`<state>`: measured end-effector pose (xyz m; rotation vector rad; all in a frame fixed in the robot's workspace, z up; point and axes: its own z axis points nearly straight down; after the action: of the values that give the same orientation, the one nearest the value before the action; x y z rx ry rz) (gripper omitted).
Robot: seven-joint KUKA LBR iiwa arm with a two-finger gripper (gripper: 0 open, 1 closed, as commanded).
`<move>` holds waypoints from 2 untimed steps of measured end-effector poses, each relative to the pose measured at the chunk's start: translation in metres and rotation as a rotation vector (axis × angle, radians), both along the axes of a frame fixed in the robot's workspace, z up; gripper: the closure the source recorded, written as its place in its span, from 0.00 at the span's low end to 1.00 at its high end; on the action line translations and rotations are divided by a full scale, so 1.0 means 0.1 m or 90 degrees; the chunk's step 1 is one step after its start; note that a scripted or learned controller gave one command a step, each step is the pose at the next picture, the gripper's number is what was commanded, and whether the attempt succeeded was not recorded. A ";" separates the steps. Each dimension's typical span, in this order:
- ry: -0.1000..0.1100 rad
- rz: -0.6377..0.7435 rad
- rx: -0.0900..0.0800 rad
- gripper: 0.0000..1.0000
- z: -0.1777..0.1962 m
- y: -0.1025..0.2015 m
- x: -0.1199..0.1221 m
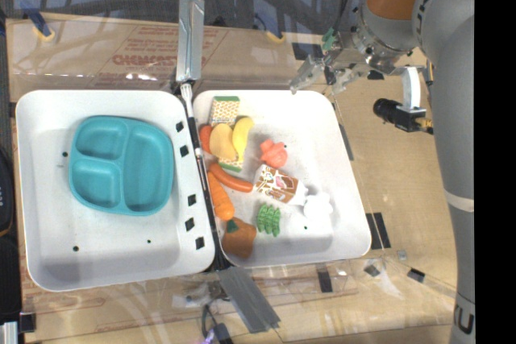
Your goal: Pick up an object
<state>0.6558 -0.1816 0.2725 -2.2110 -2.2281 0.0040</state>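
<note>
My gripper [318,80] hangs over the far right corner of the right bin [348,197], its two fingers spread apart and nothing between them. The bin below holds several toy foods: a yellow banana [242,137], an orange piece [219,142], a red sausage [231,180], a carrot [222,204], a pink-red toy [274,151], a small brown carton [276,185], a green piece [268,219], a white toy [317,208] and a brown-orange toy [239,238]. All of them lie nearer the camera than the gripper and to its left.
The left bin [48,254] holds a teal divided plate [122,163]. A checkered box [226,106] stands at the right bin's far edge. A metal bar [190,36] rises behind the divider between the bins. The grey arm [447,52] fills the right side.
</note>
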 end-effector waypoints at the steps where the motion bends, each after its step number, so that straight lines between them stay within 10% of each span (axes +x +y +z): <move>1: 0.002 -0.035 0.001 0.00 -1.18 0.29 -0.77; 2: -0.006 -0.019 0.001 0.00 -1.77 0.18 -1.24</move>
<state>0.5317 -0.1632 0.0952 -2.2482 -2.1981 -0.0084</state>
